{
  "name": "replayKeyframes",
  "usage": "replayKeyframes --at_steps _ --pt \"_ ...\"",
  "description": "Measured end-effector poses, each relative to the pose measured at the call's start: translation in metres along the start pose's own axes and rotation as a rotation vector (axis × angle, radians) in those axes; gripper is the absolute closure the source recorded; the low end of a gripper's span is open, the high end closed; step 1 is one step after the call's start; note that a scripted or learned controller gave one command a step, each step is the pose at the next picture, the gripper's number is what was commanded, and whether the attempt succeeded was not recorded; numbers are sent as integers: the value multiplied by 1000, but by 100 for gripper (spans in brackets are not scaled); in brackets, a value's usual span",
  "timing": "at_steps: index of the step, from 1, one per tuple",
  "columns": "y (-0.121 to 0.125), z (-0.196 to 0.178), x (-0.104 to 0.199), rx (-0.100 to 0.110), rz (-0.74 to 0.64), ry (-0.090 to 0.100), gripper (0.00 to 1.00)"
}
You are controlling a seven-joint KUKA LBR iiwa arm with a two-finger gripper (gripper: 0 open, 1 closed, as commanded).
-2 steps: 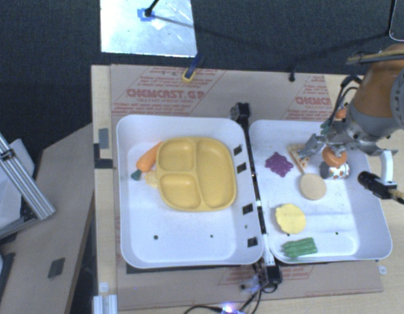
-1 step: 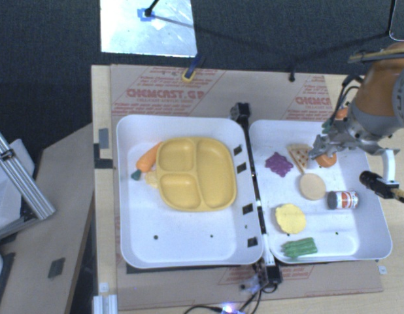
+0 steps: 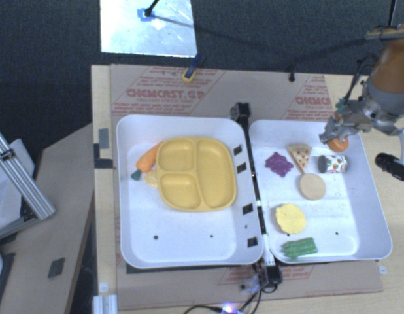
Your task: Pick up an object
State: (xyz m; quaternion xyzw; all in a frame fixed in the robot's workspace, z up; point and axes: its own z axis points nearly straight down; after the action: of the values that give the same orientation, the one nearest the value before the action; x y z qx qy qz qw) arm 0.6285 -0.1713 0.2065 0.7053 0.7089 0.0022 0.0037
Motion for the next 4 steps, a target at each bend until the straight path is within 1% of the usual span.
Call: replayKeyframes --at_steps 1,2,3,4 --pt "1 -19 0 5 0 2 100" --pt "-18 -30 47 7 -3 3 100" --pt "-36 -34 106 8 -4 4 100" --pt "-58 -38 156 9 -4 4 100"
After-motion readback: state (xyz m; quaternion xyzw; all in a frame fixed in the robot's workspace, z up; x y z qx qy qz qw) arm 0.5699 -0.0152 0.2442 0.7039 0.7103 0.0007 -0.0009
